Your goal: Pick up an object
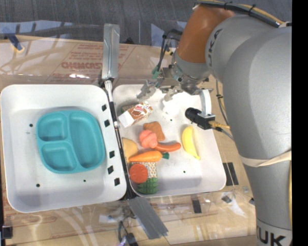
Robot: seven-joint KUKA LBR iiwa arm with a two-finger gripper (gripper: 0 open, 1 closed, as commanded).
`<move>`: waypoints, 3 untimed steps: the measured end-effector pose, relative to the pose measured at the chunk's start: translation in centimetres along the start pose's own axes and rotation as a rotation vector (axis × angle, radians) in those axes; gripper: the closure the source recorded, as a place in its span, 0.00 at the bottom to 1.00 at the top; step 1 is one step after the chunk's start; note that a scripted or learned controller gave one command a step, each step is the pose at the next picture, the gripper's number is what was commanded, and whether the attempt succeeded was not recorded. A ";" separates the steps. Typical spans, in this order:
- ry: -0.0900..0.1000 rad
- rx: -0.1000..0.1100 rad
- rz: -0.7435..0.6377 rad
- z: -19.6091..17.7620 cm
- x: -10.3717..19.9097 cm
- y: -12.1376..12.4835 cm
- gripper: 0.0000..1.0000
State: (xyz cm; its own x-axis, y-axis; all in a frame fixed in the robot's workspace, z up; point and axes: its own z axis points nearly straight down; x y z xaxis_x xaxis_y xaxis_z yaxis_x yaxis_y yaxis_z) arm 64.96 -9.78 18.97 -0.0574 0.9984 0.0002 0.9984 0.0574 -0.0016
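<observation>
The right bin (208, 168) holds several toy foods: a yellow banana (191, 141), a red sausage (168, 147), a carrot (145, 157), a pink-orange piece (149, 137), a brown slice (154, 127), a tomato (138, 172) and a white-and-red snack packet (136, 113). My gripper (156, 93) hangs over the back of this bin, just above and right of the packet. Its fingers (144, 91) are spread open, and nothing sits between them.
In the left bin (13, 183) lies a teal divided plate (69, 140). A green-patterned item (150, 182) and a tan piece (128, 147) crowd the right bin's left wall. The arm's large grey body fills the right side. A metal bar (111, 50) stands behind the bins.
</observation>
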 end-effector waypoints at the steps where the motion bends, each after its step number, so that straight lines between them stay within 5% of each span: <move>1: -0.001 0.001 -0.006 -1.0 0.0 0.1 1.00; 2: -0.001 0.001 -0.007 -1.0 0.1 0.1 0.00; 3: 0.002 0.005 -0.103 7.2 -0.5 -8.1 0.00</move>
State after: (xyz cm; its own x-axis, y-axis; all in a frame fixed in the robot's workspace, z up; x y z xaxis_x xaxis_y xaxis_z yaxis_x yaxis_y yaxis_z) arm 56.93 -10.70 11.74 -0.1601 0.9871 0.0023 0.9871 0.1601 -0.0066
